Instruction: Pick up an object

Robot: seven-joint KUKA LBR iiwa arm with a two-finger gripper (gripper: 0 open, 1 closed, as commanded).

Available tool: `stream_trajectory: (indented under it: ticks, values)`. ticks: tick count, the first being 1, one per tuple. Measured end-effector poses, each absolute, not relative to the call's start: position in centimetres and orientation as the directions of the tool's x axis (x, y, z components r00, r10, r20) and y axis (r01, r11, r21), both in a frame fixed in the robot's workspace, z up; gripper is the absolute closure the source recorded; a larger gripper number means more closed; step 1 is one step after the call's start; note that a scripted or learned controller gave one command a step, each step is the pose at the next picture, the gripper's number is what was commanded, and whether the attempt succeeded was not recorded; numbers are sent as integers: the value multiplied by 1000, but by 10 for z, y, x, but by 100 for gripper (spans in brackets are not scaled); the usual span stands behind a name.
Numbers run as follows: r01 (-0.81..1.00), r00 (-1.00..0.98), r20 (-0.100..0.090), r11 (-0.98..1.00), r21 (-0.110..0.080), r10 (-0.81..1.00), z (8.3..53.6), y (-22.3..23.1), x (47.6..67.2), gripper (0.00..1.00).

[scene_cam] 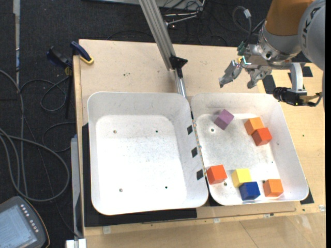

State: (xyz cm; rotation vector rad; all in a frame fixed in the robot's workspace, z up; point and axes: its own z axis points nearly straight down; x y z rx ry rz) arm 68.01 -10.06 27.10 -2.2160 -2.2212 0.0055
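Observation:
The right bin (289,138) holds several small cubes. A purple cube (224,119) lies near its back left. Two orange-red cubes (258,129) touch each other at the back right. Along the front sit an orange cube (216,173), a yellow cube (240,176), a blue cube (249,190) and another orange cube (272,187). My gripper (241,78) hangs high above the bench behind the right bin, its two fingers spread open with nothing between them.
The left bin (103,112) sits beside the right one, a black strip at their joint. A slanted metal pole (158,27) crosses the bench's back. A blue and yellow clamp (80,53) grips the bench's back left corner. A tablet (18,223) lies on the floor.

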Motion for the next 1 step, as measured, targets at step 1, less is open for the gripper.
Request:
stream_trajectory:
  ticks: [1]
  values:
    - [1000, -3, -1, 3, -2, 1000, 274, -101, 680, 0]
